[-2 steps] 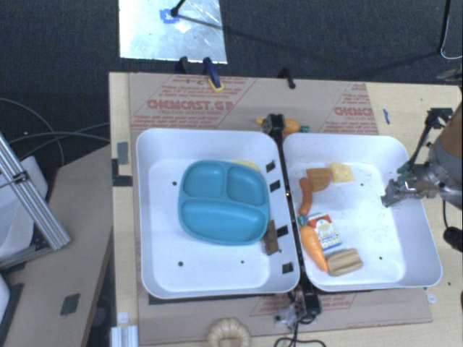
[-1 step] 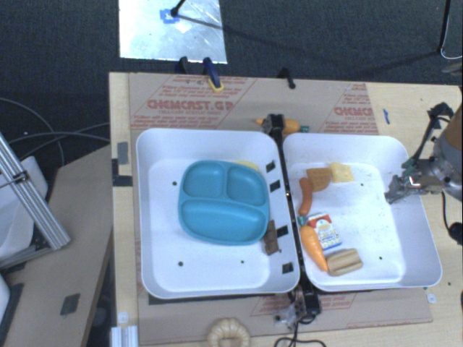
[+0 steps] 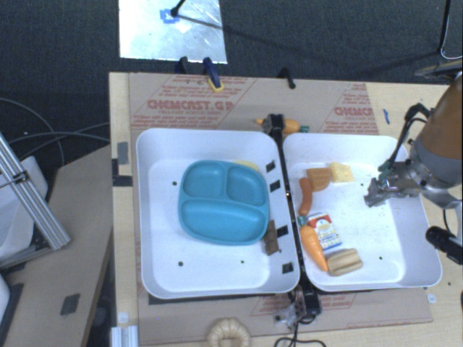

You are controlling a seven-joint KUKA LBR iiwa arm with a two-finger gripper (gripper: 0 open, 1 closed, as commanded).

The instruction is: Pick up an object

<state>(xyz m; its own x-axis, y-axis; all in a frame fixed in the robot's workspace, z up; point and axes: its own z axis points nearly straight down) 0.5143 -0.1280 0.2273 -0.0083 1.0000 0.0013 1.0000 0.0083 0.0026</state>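
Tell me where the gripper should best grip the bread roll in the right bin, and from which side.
Likely across the middle of the bread roll, from above, fingers spanning its narrow width. It lies flat, pointing left-right, with the carrot near its left end; the right end is free. The gripper hovers up-right.

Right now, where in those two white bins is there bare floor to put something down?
Left bin: bare strips beside and below the blue plate. Right bin: open floor between the food and its right wall, under the gripper. Crowded: the right bin's left side, with carrot, sausage and bread roll.
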